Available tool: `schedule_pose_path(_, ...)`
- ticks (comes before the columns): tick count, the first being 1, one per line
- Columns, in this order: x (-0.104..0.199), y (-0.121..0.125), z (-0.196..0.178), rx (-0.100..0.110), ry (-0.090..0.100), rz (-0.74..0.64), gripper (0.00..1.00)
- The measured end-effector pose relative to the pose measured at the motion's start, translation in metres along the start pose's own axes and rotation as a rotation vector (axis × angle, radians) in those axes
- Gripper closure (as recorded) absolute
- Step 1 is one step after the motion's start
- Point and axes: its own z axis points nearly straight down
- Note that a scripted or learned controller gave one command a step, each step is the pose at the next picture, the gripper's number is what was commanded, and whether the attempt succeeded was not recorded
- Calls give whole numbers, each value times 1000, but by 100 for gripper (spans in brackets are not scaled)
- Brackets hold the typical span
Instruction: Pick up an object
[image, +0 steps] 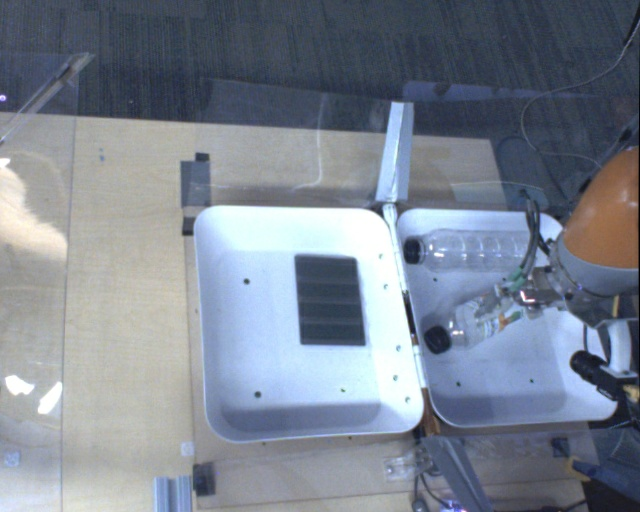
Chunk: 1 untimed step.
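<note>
in the right bin (520, 400), a small clear plastic bottle (468, 327) with a black cap lies on its side, cap toward the divider. the gripper (518, 293) sits at the bottle's base end; whether its fingers are apart or together cannot be told. beyond it, a longer ribbed clear bottle (470, 249) with a black cap lies along the far wall. the left bin (230, 320), smooth white with rounded corners, holds a flat dark rectangular ridged pad (329, 300). both bins rest on a pale wood desk (110, 330).
</note>
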Motion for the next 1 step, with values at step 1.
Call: schedule_pose_path(1, 7, 34, 18, -53, -20, -24, 0)
